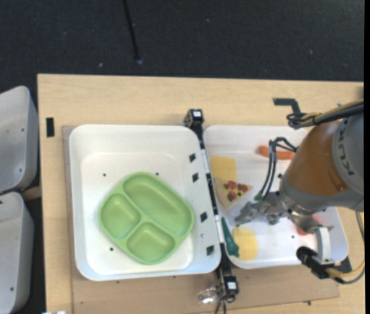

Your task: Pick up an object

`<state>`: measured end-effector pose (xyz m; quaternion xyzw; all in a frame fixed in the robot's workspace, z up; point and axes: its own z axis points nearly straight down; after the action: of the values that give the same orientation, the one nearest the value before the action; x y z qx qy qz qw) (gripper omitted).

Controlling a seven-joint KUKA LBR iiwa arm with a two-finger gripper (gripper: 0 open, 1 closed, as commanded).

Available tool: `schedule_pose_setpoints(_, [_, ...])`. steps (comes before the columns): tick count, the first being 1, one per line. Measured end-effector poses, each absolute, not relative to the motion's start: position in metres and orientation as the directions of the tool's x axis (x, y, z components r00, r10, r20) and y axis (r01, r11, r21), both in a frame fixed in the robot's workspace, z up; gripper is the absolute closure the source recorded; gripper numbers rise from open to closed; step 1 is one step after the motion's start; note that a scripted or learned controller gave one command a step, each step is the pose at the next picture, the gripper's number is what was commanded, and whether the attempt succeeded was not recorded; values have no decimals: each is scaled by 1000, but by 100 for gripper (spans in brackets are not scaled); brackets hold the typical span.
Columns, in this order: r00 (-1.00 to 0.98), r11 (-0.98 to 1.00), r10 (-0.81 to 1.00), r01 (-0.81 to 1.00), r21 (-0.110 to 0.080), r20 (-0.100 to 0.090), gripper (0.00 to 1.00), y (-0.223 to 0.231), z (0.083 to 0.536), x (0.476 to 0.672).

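Even overhead light, bright white bins [80, 175], faint shadows, soft focus, dark floor

A divided plate [147, 217] lies in the left bin [80, 175]; the right bin [237, 136] holds small items under the arm [322, 162].

A green tray [147, 217] lies in the left bin [80, 175]; the arm [322, 169] leans over the right bin [237, 136], its gripper [253, 212] above a yellow block [245, 244]; a pizza slice [232, 182] sits nearby.
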<state>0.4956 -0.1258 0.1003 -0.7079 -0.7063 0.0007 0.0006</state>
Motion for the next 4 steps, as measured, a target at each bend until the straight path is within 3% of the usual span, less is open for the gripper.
schedule_pose_setpoints(1, [10, -10, 1000, 1000, 1, 1, 100, -126, 111, 496])
schedule_pose_setpoints(2, [7, -7, 1000, 1000, 6, -2, 100, -134, 167, 490])
schedule_pose_setpoints(4, [-4, 4, 1000, 1000, 7, -2, 100, -130, 261, 504])
